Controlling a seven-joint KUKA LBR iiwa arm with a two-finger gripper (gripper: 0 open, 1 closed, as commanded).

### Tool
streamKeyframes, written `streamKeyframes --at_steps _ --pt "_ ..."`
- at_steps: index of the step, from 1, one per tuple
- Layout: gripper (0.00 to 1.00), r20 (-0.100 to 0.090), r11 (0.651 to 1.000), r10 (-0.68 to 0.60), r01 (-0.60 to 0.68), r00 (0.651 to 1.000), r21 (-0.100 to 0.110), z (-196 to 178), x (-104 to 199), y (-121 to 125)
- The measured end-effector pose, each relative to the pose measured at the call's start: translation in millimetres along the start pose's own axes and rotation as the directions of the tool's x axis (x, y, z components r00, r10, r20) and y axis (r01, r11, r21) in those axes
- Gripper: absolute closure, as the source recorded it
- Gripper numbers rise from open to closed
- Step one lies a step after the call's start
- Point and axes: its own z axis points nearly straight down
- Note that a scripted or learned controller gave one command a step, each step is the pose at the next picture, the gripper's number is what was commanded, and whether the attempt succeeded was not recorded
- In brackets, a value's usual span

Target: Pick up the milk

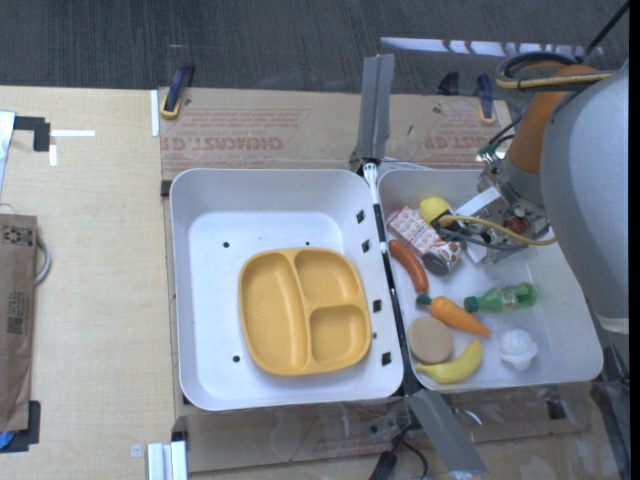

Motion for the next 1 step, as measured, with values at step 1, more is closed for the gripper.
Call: streamKeyframes --at_steps 1 --pt "1.00 0.002 0.988 0.151 -0.151 0.988 0.000 -240.1 -20.4 1.6"
